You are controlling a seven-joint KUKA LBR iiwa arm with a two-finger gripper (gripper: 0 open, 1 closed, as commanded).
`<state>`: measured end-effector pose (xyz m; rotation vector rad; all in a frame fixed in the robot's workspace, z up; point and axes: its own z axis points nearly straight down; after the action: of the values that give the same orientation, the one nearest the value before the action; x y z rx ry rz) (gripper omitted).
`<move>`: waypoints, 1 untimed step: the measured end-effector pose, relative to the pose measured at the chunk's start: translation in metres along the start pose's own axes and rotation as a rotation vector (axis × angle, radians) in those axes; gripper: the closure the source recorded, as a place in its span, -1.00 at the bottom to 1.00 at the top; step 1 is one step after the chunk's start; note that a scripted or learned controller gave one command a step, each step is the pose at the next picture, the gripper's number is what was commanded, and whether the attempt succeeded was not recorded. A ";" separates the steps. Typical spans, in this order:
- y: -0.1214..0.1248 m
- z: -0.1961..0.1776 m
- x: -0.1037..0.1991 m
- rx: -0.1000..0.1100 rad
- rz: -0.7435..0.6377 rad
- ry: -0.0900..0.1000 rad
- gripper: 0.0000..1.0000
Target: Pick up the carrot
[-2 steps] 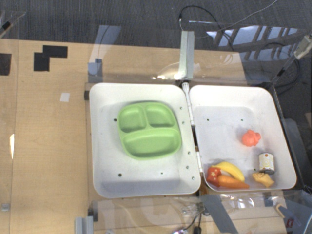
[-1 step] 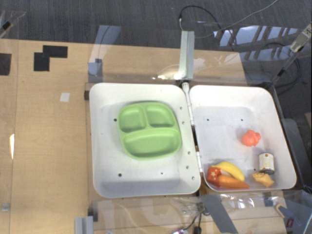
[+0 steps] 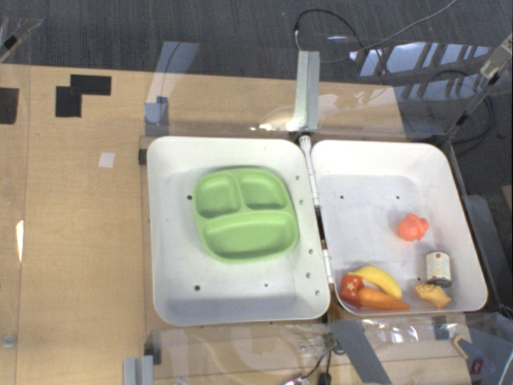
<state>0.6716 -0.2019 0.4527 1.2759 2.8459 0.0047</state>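
Listing contents from the fixed overhead camera view: two shallow white bins side by side on a wooden bench. Left bin [image 3: 172, 295], one item: a green divided plate [image 3: 244, 213], three compartments, lying flat near the bin's middle. Right bin [image 3: 377, 167], six items, all in the near half. Carrot [image 3: 382, 299], orange, lying on its side against the bin's near wall, thick end toward the bin divider, thin end pointing right. Banana [image 3: 378, 279], yellow, lying just behind the carrot and touching or nearly touching it along its length. Red item [image 3: 350, 285], possibly a pepper or strawberry, too small to identify, at the carrot's thick end in the near left corner. Pale yellow-brown item [image 3: 434, 295], unidentified, to the right of the carrot's tip, apart from it. Small can [image 3: 438, 268] just behind that item. Pink-orange rounded toy [image 3: 412, 227], standing alone toward the bin's right side. Gripper: state cannot be told. Task status, by judgement: approach not yet begun; carrot untouched. Next move calls for a descent into the near left part of the right bin, fingers set across the carrot's width, with the banana and the bin wall crowding either side.
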 end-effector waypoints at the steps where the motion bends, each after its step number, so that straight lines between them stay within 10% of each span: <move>1: 0.015 0.015 0.027 0.005 -0.273 0.013 1.00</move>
<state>0.6653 -0.1717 0.4373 0.8801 3.0062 0.0017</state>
